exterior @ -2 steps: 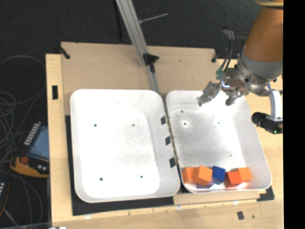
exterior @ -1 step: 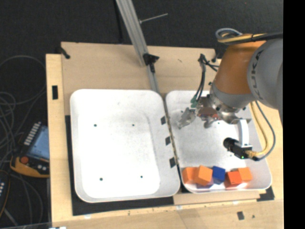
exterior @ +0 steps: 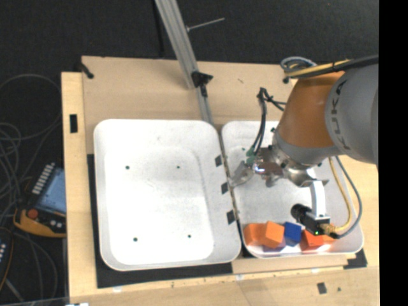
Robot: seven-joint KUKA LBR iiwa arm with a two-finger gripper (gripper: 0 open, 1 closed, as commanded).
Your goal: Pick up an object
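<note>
Right bin (exterior: 255, 139): two orange blocks (exterior: 264, 234), one blue block (exterior: 292, 233).

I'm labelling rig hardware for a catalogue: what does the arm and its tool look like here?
The arm is grey with a broad orange band above the wrist and dark lettering on its shell. Black and yellow cables loop beside it. The tool is small, metallic and dark.

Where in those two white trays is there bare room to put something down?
The left bin offers a wide bare floor, bordered by its own rim and the divider between the trays. In the right bin only the far strip by the divider looks free. Its near edge is crowded: an orange block, a blue block and another orange piece, with the arm hanging over the middle.
</note>
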